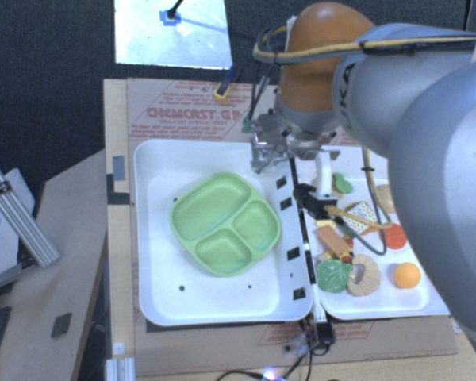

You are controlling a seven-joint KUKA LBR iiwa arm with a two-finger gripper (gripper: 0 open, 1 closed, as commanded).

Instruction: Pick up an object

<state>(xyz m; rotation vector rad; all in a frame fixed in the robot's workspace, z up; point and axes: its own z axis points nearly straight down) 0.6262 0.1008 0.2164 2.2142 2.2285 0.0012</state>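
Starting at the near edge, you have a leafy green toy [331,275], a tan round slice [364,277] and an orange ball [406,275] lined up along the front of the right bin [385,302], with a red piece [394,236] and other small food toys packed close behind them. In the left bin [160,288] the green plate [226,223] lies alone and flat, its longer side running across the bin at a slight tilt. Beyond it, the gripper [262,159] hangs over that bin's far right corner, just beside the rims where the bins meet. You cannot tell how wide it stands, and nothing shows in its grasp. The plate lies toward you and left of the gripper, with bare floor between. The crowded toys lie across the rims.
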